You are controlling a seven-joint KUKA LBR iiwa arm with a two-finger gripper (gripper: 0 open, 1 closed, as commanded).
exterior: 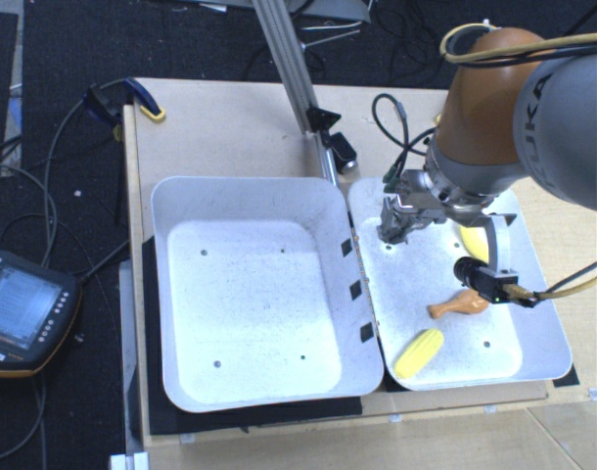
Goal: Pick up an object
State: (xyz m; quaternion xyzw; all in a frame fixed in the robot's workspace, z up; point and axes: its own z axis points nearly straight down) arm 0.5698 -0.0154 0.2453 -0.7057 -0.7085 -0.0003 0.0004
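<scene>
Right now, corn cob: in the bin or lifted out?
In the bin. The corn cob lies flat on the floor of the right bin, near its front edge, apart from the gripper, which is toward the bin's back.

— What's on your side of the room?

— My tan bench (230, 106), with two white bins touching: the left bin (161, 262) and the right bin (558, 355). Black clips (357, 287) sit along their seam.

— And at the far end?

— A grey metal rail (284, 47) slants up from between my bins. A clamp (132, 101) grips the far left corner.

— On the floor?

— My handheld controller (20, 306) lies at the left on the dark carpet (54, 47), with black cables (44, 179) looping beside it.
</scene>
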